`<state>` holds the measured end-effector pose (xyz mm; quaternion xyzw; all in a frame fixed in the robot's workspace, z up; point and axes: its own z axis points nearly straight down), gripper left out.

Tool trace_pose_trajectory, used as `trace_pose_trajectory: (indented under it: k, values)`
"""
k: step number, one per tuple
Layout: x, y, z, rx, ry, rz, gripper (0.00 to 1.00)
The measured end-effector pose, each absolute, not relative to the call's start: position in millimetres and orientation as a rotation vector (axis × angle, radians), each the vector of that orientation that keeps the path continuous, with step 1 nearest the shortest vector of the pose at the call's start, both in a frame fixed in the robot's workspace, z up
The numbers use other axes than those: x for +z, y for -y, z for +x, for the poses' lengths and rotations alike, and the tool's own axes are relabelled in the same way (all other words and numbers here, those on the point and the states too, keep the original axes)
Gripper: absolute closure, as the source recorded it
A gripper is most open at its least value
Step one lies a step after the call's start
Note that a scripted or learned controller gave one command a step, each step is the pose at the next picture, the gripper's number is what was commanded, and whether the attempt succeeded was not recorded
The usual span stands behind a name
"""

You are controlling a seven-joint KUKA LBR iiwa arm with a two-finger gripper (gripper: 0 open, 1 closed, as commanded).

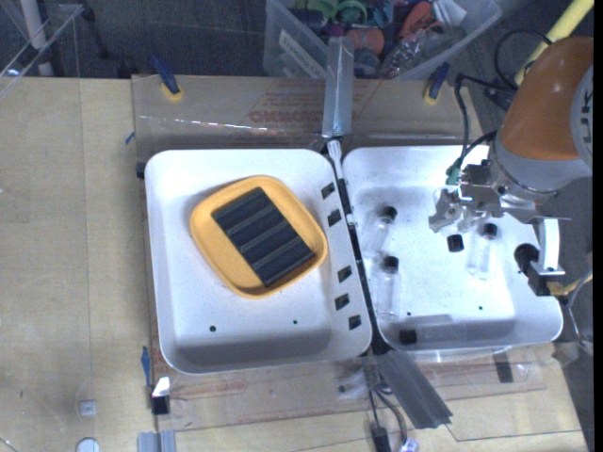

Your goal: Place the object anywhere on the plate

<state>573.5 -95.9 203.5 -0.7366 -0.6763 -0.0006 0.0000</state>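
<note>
A black ridged rectangular object [263, 235] lies flat on the yellow plate [209, 222], covering its middle and reaching toward its near right rim. The plate sits in the left bin [179, 337]. My gripper [468, 222] hangs over the right bin [528, 323], toward its right half, well away from the plate and the object. The orange-banded wrist [551, 102] rises above it at the right edge of the view.
A raised divider [347, 243] with black clips separates the two bins. Small dark marks [387, 264] dot the right bin's floor. A clear tub of colourful items [377, 12] stands behind the bins. Cables run below the front edge.
</note>
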Motion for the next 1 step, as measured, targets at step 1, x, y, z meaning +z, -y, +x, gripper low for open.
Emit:
trace_pose_trajectory:
  k: [1]
  values:
    - [203.5,95.9,573.5,-0.002,2.125,-2.314,0.00]
